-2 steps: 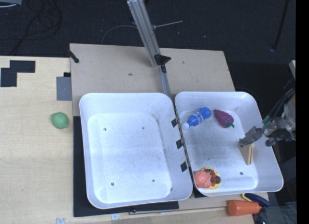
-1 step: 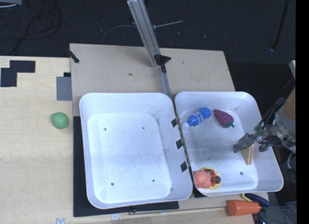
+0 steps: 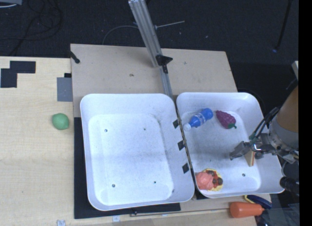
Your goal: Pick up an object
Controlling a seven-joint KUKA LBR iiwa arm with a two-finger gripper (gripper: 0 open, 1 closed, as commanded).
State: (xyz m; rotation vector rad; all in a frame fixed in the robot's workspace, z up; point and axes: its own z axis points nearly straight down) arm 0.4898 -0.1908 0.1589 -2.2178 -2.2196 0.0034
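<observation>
Tool (image 3: pixel 242 153) low at right bin's (image 3: pixel 246 99) right side, nothing between my fingers; whether spread or clenched I cannot tell; blue bottle (image 3: pixel 199 118) and purple fruit (image 3: pixel 225 119) lie apart at back, orange-red toy (image 3: pixel 209 179) at front; risk: closing on bare floor between them.

Grey arm with orange band at right edge, gripper (image 3: pixel 242 153) low, pointing left.
</observation>
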